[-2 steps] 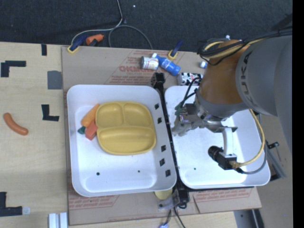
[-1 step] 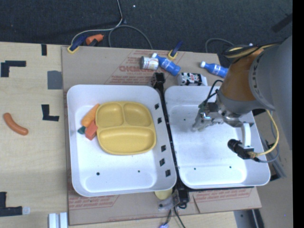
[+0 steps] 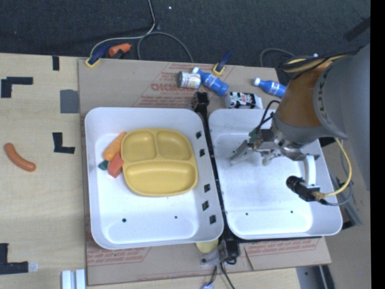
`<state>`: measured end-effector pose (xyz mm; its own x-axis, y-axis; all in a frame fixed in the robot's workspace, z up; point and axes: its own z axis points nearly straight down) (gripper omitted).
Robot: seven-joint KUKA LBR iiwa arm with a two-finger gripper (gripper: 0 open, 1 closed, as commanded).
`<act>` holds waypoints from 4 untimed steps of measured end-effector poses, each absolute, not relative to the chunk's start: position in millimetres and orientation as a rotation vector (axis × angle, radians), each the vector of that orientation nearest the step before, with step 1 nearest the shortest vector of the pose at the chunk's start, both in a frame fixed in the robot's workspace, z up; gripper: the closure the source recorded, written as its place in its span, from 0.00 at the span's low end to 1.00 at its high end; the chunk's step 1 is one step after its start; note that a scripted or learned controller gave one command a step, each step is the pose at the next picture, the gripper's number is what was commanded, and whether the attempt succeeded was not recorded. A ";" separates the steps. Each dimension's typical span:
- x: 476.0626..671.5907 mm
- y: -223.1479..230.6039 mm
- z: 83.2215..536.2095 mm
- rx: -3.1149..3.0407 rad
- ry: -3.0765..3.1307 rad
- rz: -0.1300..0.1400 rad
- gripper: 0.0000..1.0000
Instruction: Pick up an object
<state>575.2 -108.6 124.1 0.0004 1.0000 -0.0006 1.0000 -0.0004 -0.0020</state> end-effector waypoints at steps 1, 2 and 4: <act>530.0 -185.4 86.2 -2.229 -2.216 0.001 0.00; 480.9 -198.8 102.0 -2.223 -2.215 0.005 0.00; 564.0 -91.6 86.5 -2.220 -2.233 -0.003 0.00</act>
